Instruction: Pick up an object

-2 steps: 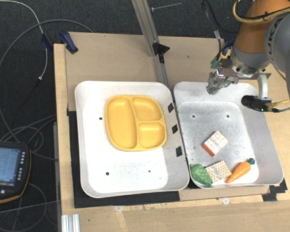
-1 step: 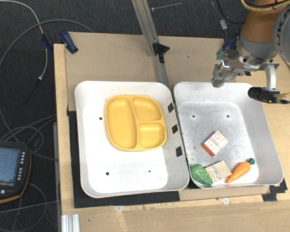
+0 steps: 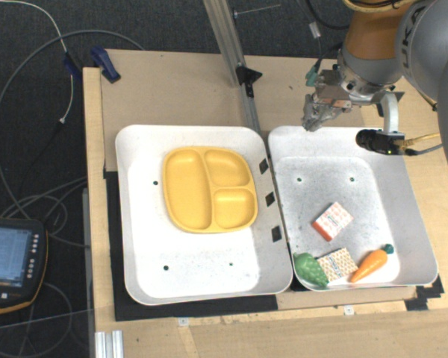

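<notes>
Toy carrot [image 3: 370, 265] in right bin [image 3: 403, 192] near front-right corner, w/ green veg [image 3: 310, 269] & 2 small boxes [image 3: 332, 221]. Left bin [image 3: 134, 200] holds yellow tray [image 3: 209, 189]. Gripper [image 3: 313, 119] at right bin's back-left corner, fingers close together, nothing held.

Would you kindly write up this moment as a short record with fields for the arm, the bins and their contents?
arm: reaches in from the right, tool above the far edge of the right bin
tool load: nothing visible between its tips
left bin: yellow divided tray
right bin, middle: small orange-and-white box
right bin, near edge: green item, patterned packet, toy carrot
task status: no object picked up yet
</notes>
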Tool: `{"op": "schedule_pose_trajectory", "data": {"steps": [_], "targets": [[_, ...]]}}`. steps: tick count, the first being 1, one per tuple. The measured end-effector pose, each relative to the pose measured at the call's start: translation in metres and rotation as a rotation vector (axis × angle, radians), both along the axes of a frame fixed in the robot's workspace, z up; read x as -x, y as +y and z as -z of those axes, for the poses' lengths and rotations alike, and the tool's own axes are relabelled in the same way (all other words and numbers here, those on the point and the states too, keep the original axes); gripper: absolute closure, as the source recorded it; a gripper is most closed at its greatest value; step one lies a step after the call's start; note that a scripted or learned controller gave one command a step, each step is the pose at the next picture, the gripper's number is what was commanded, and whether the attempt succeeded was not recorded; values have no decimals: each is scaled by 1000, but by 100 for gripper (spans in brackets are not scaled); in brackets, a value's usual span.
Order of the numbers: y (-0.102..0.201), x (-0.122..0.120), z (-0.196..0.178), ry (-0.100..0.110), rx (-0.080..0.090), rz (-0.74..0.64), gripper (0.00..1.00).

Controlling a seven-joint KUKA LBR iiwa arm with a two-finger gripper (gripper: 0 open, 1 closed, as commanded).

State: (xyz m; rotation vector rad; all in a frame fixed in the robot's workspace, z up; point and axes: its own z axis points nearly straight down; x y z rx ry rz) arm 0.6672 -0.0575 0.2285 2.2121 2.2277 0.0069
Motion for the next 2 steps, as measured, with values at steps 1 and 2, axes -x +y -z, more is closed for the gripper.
{"op": "schedule_pose_trajectory", "data": {"steps": [1,2], "targets": [[58,-1,-12,1,-1,0,100],[111,3,1,8,-1,1,100]]}}
